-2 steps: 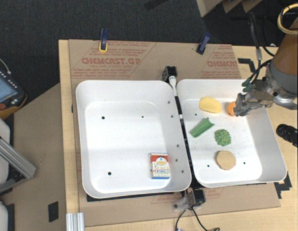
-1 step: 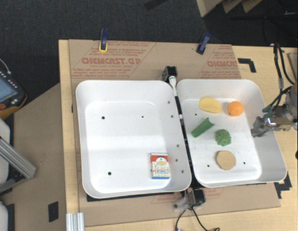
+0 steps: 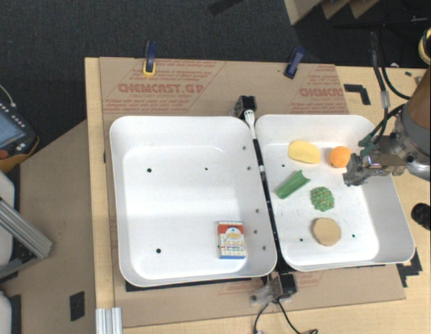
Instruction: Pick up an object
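Orange ball (image 3: 339, 156), just left of your gripper (image 3: 356, 172), whose finger state you cannot tell, may roll against the yellow piece (image 3: 304, 152) if nudged.

The arm (image 3: 417, 127) reaches in from the right over the right bin (image 3: 389, 249), its gripper (image 3: 356, 172) hanging low above that bin's right half.

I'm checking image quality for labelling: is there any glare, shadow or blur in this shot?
Camera view: the left bin has a bright washed-out patch on its floor; soft shadows lie under the bin rims; the claw looks slightly soft; the small box stays sharp.
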### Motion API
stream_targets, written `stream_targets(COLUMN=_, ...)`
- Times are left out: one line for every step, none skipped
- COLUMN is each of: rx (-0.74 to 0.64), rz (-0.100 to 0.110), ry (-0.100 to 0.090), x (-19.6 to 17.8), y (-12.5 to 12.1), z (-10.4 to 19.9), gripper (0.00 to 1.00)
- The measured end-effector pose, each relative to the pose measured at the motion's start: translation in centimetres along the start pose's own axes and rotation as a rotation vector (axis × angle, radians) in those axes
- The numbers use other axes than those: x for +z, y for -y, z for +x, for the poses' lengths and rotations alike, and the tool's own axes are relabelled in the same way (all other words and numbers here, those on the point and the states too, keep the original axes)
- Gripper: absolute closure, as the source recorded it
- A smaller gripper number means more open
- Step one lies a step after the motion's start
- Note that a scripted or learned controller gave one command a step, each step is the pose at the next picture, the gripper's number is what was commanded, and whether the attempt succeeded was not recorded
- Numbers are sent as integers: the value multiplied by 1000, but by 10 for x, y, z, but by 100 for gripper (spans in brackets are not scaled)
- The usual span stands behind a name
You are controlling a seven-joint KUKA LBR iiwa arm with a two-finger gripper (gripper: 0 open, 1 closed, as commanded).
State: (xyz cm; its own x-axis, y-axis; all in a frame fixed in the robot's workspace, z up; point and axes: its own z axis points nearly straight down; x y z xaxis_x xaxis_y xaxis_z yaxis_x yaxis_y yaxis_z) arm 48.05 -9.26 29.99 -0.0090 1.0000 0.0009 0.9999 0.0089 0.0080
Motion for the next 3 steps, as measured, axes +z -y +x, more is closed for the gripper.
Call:
stream_targets(rx=19, rz=14, ry=3, x=67, y=5, z=-108, gripper=100)
stream_targets(rx=0, rz=6, ry=-2, x=43, y=0, z=-21, gripper=100)
stream_targets(rx=18, rz=14, ry=2, x=106, y=5, z=-119, gripper=100)
